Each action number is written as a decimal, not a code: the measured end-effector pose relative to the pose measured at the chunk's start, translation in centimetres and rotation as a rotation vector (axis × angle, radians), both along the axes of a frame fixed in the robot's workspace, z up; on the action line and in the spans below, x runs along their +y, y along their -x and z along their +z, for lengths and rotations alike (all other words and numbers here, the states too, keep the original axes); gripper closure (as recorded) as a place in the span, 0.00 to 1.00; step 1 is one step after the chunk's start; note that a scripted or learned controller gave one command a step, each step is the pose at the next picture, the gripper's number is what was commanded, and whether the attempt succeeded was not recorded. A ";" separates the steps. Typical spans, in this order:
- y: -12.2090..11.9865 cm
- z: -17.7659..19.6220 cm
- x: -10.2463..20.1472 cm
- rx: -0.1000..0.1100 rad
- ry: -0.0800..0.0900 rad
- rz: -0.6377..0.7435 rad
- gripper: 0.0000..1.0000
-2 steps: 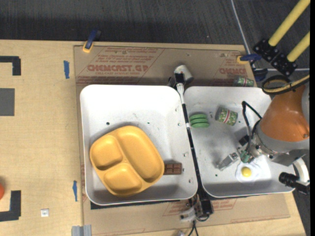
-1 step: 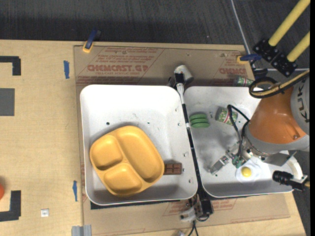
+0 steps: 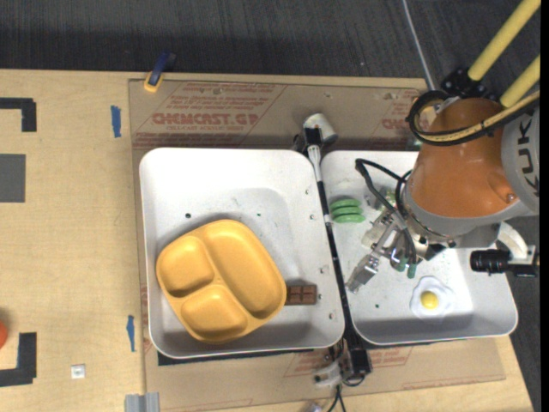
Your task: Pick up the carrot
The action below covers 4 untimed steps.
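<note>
Two white bins sit side by side on my surface (image 3: 69,230): the left bin (image 3: 171,178) holds one yellow divided tray (image 3: 220,279) and one brown chocolate piece (image 3: 301,295). The right bin (image 3: 480,312) holds one green ridged piece (image 3: 347,210) and one fried egg (image 3: 430,299), with my claw (image 3: 377,260) low over its floor between them. I see no carrot for certain.

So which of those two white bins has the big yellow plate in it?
The left bin, farther from the arm. The yellow divided plate lies in it; the right bin holds a fried egg instead.
</note>
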<state>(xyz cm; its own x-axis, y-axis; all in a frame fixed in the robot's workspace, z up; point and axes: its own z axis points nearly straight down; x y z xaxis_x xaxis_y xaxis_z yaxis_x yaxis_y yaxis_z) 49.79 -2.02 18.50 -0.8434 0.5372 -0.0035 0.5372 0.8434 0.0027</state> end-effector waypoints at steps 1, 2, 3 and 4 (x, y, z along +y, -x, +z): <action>-5.5 0.0 -3.8 0.000 0.001 0.026 0.00; 1.2 0.0 1.8 0.005 0.000 -0.125 0.00; 1.8 0.0 4.2 0.004 0.000 0.053 0.00; -4.7 0.0 1.8 -0.001 0.002 0.349 0.00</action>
<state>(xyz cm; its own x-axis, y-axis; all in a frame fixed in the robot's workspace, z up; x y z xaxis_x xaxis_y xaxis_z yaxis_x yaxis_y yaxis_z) 54.52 -0.25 18.52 -0.9763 0.2163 -0.0055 0.2163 0.9763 0.0016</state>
